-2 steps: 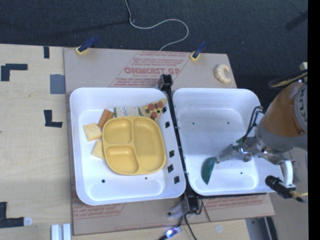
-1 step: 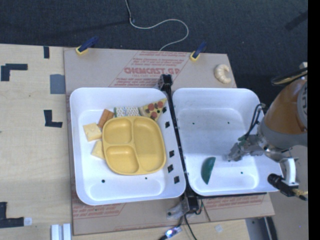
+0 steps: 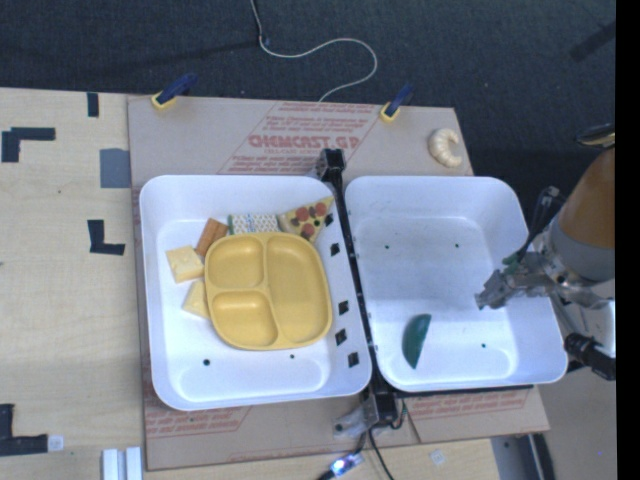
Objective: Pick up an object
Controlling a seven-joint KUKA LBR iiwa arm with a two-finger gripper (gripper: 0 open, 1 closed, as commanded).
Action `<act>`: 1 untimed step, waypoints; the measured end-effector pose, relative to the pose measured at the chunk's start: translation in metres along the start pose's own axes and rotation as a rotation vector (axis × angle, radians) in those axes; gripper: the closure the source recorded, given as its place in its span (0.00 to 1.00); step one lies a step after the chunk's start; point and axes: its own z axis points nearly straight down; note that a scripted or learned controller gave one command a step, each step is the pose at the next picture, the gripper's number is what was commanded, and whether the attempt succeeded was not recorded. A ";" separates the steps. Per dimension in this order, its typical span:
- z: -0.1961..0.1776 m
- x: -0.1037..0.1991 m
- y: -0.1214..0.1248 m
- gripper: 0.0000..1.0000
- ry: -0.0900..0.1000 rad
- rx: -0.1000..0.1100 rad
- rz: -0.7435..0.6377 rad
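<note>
Camera view: the gripper (image 3: 492, 296) was seen at the right bin's (image 3: 440, 193) right edge, its finger state impossible to tell. A green object (image 3: 415, 339) lay at lower centre-right, unlifted; the pick was judged not yet done.

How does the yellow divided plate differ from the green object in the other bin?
The yellow divided plate is in the left bin with several small items around it; the green object is alone in the right bin. The plate is far larger, with three compartments; the green object is small and slim. Both lie flat.
</note>
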 end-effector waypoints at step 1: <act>-0.053 -0.011 0.001 1.00 0.000 0.000 -0.001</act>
